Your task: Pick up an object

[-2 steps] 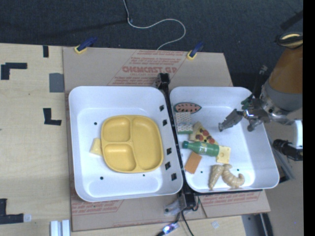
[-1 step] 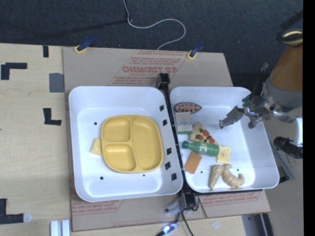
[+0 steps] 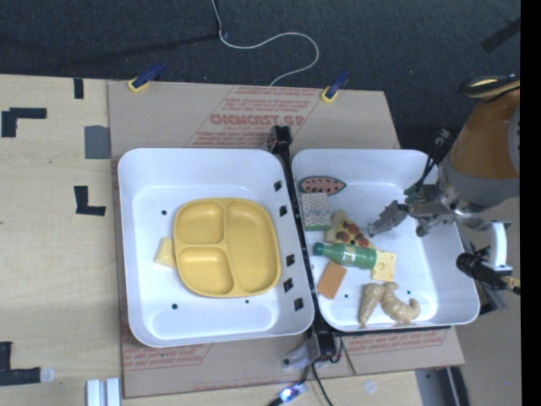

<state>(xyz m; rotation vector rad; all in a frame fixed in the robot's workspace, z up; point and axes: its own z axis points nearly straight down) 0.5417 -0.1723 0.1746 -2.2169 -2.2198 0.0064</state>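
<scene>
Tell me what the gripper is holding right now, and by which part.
Nothing is held. The gripper hangs over bare floor in the right bin, above the green bottle and apart from it, with nothing between its fingers.

One fixed camera watches me from above the bench, tilted so it looks down at a slant rather than straight; it sits far enough back to take in both white bins whole, the left bin and the right bin side by side, plus the cardboard sheet beneath them and dark floor beyond the far edge; my arm enters from the frame's right side.
</scene>
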